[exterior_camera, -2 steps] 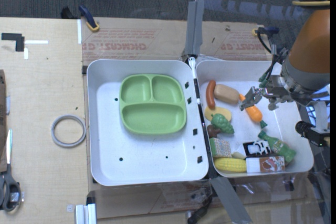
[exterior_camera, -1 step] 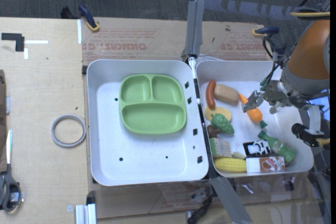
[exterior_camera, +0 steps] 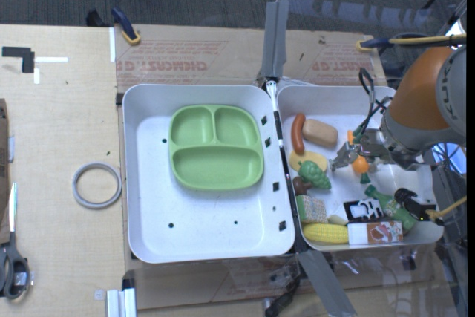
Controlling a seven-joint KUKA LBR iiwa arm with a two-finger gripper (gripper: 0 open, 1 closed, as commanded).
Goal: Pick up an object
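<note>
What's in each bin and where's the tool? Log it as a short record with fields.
left bin: green divided plate
right bin: hot dog, bread piece, broccoli, corn cob, small cartons near the front
tool: over the right bin, by a small orange item
grasp: cannot tell
bench: tape ring left of the bins

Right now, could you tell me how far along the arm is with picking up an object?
Done: the gripper has reached into the right bin. In hand: it sits low beside a small orange piece, though a grasp isn't discernible. Left: lifting something clear; the hot dog, bread piece and corn cob lie in the bin.
</note>
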